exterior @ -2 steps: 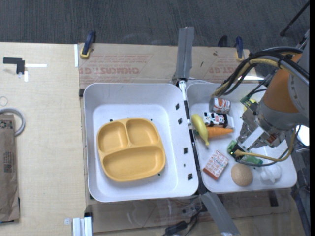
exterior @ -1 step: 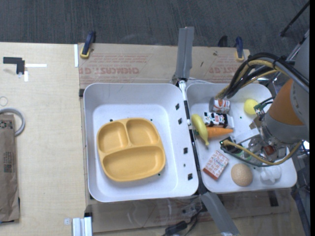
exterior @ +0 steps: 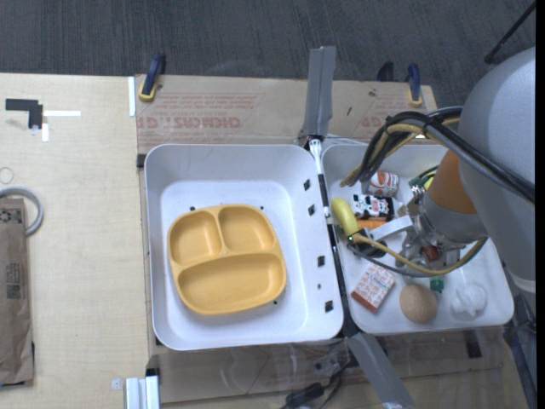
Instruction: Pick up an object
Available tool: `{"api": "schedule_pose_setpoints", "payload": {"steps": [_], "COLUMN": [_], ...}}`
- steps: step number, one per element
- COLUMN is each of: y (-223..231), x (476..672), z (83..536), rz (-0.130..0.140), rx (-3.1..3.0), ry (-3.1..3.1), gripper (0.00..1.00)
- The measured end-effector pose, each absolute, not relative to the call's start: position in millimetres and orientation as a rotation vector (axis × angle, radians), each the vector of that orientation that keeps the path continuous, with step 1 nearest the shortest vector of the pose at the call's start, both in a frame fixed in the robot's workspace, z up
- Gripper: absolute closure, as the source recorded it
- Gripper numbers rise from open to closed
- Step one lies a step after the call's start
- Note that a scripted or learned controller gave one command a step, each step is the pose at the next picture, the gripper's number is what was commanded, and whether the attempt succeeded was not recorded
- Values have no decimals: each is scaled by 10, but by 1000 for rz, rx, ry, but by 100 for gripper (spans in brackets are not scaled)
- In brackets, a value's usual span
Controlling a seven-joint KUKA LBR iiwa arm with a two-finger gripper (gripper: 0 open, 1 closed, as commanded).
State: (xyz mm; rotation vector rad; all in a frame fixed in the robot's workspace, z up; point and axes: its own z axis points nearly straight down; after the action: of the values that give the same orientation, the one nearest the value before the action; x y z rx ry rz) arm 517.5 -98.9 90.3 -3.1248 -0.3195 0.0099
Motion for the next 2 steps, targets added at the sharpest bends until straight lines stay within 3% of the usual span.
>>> {"api": "schedule_pose_setpoints", "payload": {"steps": [1,2], "y": [-990,-1470], "x": [5177,4804], "z": [904,1443], "rz": [9,8], "rx": [-3125,-3113], "ry": [-319,-414], "gripper": [0,0]}}
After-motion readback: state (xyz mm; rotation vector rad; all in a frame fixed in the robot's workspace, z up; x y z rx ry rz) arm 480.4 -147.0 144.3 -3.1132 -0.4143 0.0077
